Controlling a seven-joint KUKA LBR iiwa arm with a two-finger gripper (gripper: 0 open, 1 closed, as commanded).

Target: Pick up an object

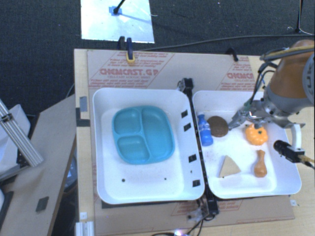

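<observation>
gripper low in right bin, between brown disc and orange pumpkin toy — poised to grasp | fingers: can't tell if spread or clenched | teal plate alone in left bin — out of play

I see two glossy white plastic bins on a tabletop of matt brown board with red print. The teal divided plate looks like smooth plastic, the orange pumpkin shiny, the floor dark rough carpet.
</observation>
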